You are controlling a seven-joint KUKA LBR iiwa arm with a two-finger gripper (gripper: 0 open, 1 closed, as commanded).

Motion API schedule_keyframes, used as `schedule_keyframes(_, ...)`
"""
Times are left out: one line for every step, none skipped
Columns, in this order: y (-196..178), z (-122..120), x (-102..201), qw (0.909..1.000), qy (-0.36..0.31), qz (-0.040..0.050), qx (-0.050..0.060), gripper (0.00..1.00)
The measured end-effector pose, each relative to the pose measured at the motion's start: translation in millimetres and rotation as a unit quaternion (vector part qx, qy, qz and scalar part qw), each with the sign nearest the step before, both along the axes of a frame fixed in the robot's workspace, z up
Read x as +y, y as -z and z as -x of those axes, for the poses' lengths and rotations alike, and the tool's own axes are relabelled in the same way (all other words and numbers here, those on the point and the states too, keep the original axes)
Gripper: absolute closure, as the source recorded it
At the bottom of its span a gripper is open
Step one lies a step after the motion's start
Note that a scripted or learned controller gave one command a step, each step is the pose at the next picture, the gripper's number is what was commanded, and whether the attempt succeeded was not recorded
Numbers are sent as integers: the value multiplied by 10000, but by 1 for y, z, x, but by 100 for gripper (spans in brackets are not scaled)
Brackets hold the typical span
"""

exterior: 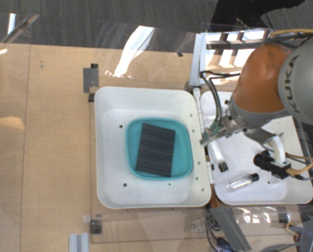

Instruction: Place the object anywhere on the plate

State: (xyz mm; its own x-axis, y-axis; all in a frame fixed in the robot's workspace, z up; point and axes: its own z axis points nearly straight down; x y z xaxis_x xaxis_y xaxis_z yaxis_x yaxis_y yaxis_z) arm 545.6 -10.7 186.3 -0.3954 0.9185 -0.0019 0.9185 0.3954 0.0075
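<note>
Wooden tabletop (46, 140) carries two white bins; the left bin (109, 188) holds a teal plate (132, 140) with a dark ribbed slab (156, 149) already on it, so we judge only retreat remains. Right of the plate, the arm (266, 77) bends low; its claw (209, 135) is unreadable.

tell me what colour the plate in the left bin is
Teal, a square plate with a dark ribbed block lying on it; the camera view shows it clearly.
</note>
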Motion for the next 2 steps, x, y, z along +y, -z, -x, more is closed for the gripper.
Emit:
schedule_keyframes(-19,-4,60,9979,-644,5,4,100)
schedule_keyframes(-19,-4,60,9980,-638,4,4,0)
